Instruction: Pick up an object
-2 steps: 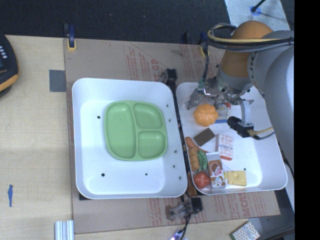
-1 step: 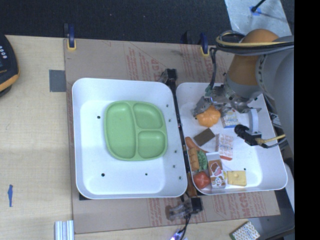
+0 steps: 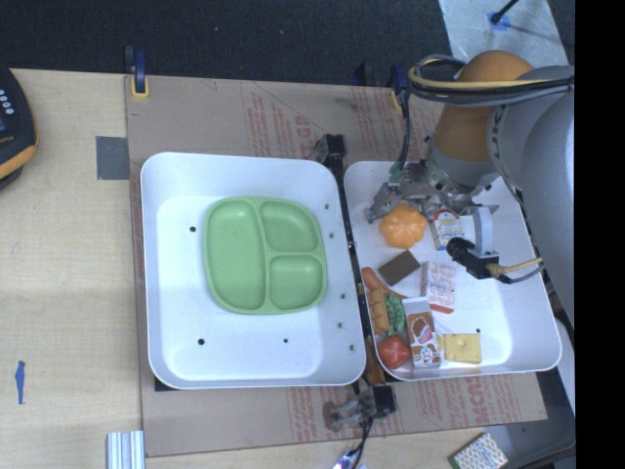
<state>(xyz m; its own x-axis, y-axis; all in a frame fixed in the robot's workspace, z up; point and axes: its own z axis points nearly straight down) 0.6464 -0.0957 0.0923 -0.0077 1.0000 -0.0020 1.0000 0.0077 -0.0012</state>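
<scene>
My gripper point(image 3: 398, 201) is low in the back of the right bin point(image 3: 532, 330), directly behind an orange fruit point(image 3: 403, 229) and touching or nearly touching its far side. The arm's wrist hides the gripper's upper part. In front of the orange lie a brown block point(image 3: 398, 268), a red-and-white packet point(image 3: 440, 287), an orange carrot-like piece point(image 3: 374, 296), a green item point(image 3: 394, 314), a red tomato point(image 3: 393, 352), a small printed box point(image 3: 422, 332) and a yellow cheese wedge point(image 3: 461, 348).
The left bin point(image 3: 171, 291) holds a green divided plate point(image 3: 264, 254). A black cable end point(image 3: 476, 258) hangs from the wrist over the right bin. Another small packet point(image 3: 446, 228) lies right of the orange. A dark device point(image 3: 14, 125) sits at the bench's left edge.
</scene>
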